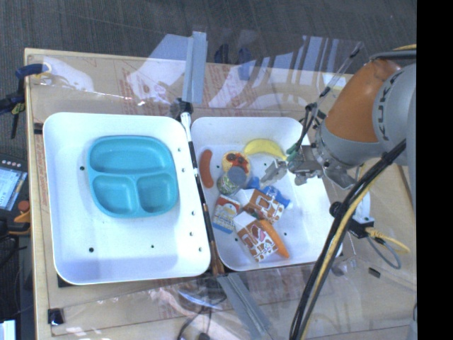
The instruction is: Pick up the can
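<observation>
The can (pixel 231 183) stands in the right bin (pixel 304 225), left of its middle, with a greyish top and a dark printed side. A yellow and orange toy (pixel 236 162) touches it from behind, and a small carton (pixel 226 214) lies just in front of it. My gripper (pixel 287 173) hangs over the right bin to the right of the can, above a brown and blue carton (pixel 269 204). Its fingers (pixel 272 171) are spread and open, with nothing between them. A gap separates the gripper from the can.
A banana (pixel 264 147) lies at the bin's back, a red sausage (pixel 206 168) by its left wall, and a carrot (pixel 273 239) and another carton (pixel 255 239) near the front. The left bin (pixel 71 246) holds a blue compartment tray (pixel 133 174). Cables hang at the right.
</observation>
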You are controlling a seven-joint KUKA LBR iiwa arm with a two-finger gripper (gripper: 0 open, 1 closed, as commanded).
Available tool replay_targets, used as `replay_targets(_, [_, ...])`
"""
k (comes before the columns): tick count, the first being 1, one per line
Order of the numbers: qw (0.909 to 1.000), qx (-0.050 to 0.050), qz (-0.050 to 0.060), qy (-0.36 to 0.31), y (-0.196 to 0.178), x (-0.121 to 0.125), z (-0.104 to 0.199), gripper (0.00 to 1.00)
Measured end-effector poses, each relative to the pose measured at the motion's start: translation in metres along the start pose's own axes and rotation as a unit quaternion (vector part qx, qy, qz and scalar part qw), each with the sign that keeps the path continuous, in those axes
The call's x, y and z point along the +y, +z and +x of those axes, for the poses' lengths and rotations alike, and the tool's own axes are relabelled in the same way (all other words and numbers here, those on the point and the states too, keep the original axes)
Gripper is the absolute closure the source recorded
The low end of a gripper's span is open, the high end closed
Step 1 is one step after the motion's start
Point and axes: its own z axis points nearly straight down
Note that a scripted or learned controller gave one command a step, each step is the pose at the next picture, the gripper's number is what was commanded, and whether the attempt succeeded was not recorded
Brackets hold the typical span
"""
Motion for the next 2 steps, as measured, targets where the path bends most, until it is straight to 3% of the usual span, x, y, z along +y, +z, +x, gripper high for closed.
replay_targets(1, [0.9996,-0.004,-0.014,-0.023,0.077,-0.003,-0.008,0.0])
replay_targets(2, [0.9993,-0.001,-0.003,-0.036,0.099,-0.022,0.001,0.0])
